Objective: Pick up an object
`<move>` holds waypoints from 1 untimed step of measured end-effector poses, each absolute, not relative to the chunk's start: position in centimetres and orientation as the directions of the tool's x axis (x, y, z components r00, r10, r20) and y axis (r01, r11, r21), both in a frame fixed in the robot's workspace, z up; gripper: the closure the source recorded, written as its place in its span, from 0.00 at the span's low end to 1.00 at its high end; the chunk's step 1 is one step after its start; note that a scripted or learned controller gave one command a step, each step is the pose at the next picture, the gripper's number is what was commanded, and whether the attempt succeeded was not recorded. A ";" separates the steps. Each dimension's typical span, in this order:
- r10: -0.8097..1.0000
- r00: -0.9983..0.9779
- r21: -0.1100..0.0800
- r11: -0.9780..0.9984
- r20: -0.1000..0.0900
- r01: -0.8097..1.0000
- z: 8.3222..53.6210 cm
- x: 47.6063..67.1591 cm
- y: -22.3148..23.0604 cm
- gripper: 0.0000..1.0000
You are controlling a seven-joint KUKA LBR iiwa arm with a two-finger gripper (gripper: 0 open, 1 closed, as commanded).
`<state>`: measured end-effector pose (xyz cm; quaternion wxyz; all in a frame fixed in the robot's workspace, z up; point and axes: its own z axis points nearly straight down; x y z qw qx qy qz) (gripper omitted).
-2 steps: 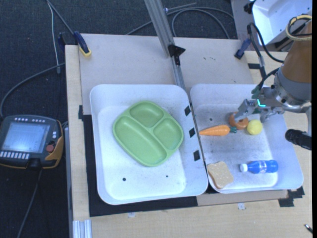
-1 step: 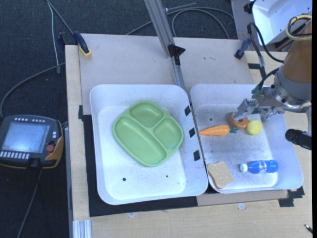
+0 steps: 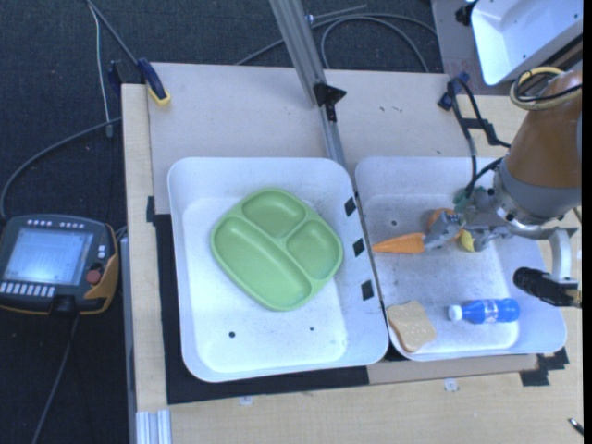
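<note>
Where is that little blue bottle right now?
The blue bottle lies on its side near the front of the right bin, just right of the slice of bread and in front of the carrot.

Bench top [image 3: 277, 109] pale wood, black mat [image 3: 171, 377] under it at the front — dark carpet floor [image 3: 55, 340] around. Teach pendant [image 3: 55, 262] on the floor left, cables [image 3: 83, 26] trailing — aluminium post [image 3: 296, 35] slanting up behind.
</note>
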<state>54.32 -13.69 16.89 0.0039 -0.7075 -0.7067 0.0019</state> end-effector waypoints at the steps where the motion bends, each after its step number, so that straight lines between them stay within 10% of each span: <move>1: 1.000 0.001 -0.008 -0.001 0.003 1.000 11.2 54.9 -14.3 0.00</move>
